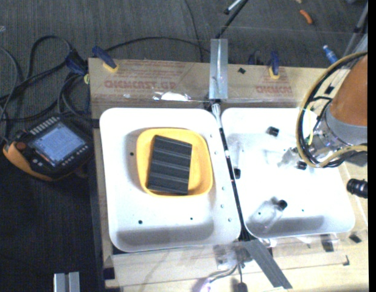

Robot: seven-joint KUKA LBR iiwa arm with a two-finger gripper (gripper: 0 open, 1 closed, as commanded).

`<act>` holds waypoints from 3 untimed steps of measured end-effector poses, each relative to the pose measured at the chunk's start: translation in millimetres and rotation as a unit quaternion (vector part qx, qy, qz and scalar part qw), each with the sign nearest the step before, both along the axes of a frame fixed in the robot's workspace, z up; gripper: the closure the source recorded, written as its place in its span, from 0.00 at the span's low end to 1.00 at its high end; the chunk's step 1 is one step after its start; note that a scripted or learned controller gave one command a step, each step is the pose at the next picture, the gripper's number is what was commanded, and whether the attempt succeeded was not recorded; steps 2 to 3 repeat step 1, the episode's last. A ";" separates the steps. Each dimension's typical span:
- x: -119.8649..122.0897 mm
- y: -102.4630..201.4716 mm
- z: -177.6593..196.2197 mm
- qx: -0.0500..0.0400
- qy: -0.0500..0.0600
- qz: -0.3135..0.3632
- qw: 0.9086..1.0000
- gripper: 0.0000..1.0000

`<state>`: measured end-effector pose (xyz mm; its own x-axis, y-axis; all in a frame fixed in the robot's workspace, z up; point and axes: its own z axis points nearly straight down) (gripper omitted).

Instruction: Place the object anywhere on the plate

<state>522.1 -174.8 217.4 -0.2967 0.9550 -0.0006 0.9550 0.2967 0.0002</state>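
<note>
Since the dark ridged block already lies flat on the yellow plate, placing looks finished; the end effector, well right of the plate, need only withdraw.

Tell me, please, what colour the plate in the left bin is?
Yellow. The plate shows best in the camera view, under a dark grey ridged block.
</note>
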 end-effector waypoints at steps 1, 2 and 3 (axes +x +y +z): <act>0.0 0.0 0.0 0.000 0.000 0.000 1.000 0.00; 0.0 0.0 0.0 0.000 0.000 0.000 1.000 0.00; 0.0 0.0 0.0 0.000 0.000 0.000 1.000 0.00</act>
